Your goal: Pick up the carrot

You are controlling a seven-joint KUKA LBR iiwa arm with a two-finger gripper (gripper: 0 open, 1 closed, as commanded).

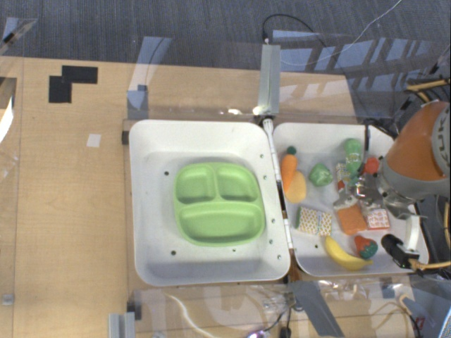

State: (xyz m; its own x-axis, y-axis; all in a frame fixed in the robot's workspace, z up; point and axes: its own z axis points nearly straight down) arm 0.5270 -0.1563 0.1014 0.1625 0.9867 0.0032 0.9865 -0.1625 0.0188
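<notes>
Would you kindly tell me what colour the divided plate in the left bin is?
Light green; the divided plastic plate shows plainly in the camera view.

From my station I see a pale wooden tabletop (70, 210) running across the lower part of the camera view, with dark carpeted floor (176, 13) beyond its far edge. Two shallow white bins sit directly on it, side by side and touching along their shared edge: the left bin (151, 189) and the right bin (306, 255). A grey metal post (270, 76) stands at the far end of the seam between them. Well to the left, near the far edge, I can make out a black stepped marking (70, 82) on the wood, and just below it a small pale square patch (94, 141).
</notes>
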